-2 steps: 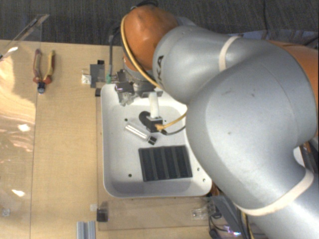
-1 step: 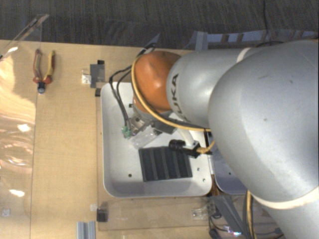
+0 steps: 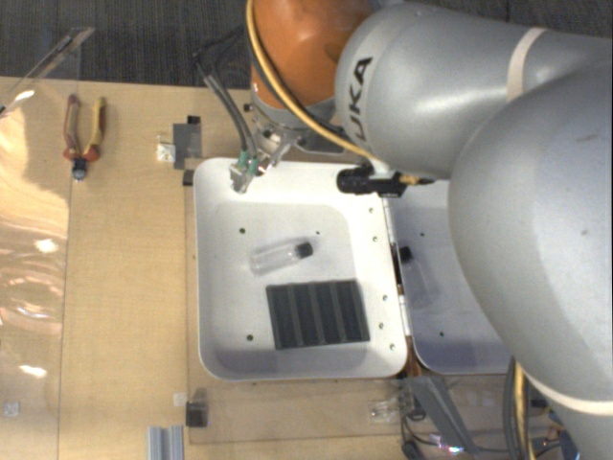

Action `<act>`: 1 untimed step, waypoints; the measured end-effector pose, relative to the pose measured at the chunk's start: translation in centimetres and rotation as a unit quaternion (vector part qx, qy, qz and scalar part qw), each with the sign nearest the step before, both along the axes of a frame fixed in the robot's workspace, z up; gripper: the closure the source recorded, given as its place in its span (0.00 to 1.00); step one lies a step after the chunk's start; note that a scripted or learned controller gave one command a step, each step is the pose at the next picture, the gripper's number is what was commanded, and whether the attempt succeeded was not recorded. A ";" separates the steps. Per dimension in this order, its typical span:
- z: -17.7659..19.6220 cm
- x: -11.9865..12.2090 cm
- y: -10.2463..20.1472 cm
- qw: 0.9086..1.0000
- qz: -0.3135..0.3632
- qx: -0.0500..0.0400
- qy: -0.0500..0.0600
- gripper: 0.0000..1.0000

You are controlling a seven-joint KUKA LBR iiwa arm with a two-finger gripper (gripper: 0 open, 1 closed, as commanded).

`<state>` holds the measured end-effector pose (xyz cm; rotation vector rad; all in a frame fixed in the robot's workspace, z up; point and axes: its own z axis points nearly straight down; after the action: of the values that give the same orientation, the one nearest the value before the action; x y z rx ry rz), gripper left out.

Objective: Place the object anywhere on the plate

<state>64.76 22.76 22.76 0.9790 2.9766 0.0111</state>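
Observation:
A small clear vial with a black cap [image 3: 281,254] lies on its side on the floor of the left white bin [image 3: 215,286], near its middle. Just in front of it, a dark ribbed rectangular plate [image 3: 317,313] lies flat in the same bin. My gripper [image 3: 244,172] hangs over the bin's back left corner, well apart from the vial and the plate. I see nothing held in it. The grey arm with its orange band [image 3: 302,27] reaches in from the right and covers the back of both bins.
The right white bin [image 3: 450,295] is mostly hidden under the arm. Red-handled pliers [image 3: 82,132] lie on the wooden bench at far left. A black bracket [image 3: 189,142] stands by the left bin's back corner, and another one [image 3: 196,412] by its front.

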 end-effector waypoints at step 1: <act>-2.0 0.3 0.8 0.967 0.253 -0.002 0.000 1.00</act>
<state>65.09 23.56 20.76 0.1940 3.1288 0.0076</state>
